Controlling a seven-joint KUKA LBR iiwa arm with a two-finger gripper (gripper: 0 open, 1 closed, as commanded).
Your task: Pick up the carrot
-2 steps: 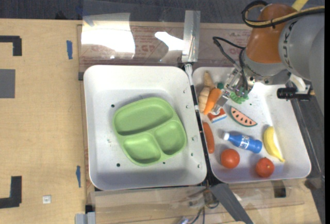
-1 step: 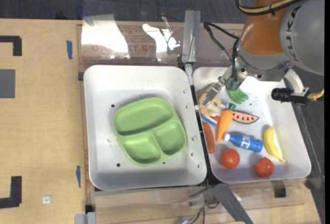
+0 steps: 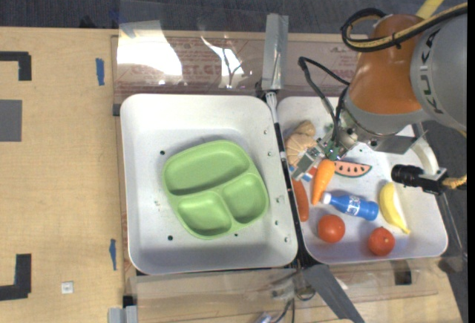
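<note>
Now, working across from the left bin (image 3: 141,165): it carries a green divided plate (image 3: 215,186), three compartments, sitting a little toward the bin's centre and turned at a slant. Just right of that plate runs the seam where the two bins meet, and past it comes the right bin (image 3: 430,240) — that one is crowded. Tight against the seam lies a slim red-orange piece (image 3: 300,200), lengthwise along the bin wall. Right of the seam and higher up is a tan, lumpy item (image 3: 300,139), and just below and right of it the carrot (image 3: 322,179) — orange, tilted, its thick end up toward the gripper (image 3: 331,149) and its tip pointing down toward the blue bottle (image 3: 352,205). The gripper sits directly over the carrot's upper end, seemingly touching it, but whether the fingers are apart or closed I cannot tell; the wrist body hides them. Right of the carrot lies a watermelon slice (image 3: 351,168), flat. Below the carrot the blue bottle rests on its side, white cap toward the carrot's tip. Beneath the bottle sits a red tomato (image 3: 331,228), and further right a second red tomato (image 3: 381,240). Right of the bottle, a yellow banana (image 3: 393,207) runs up and down. Above it all hangs the arm's orange band (image 3: 382,65).
</note>
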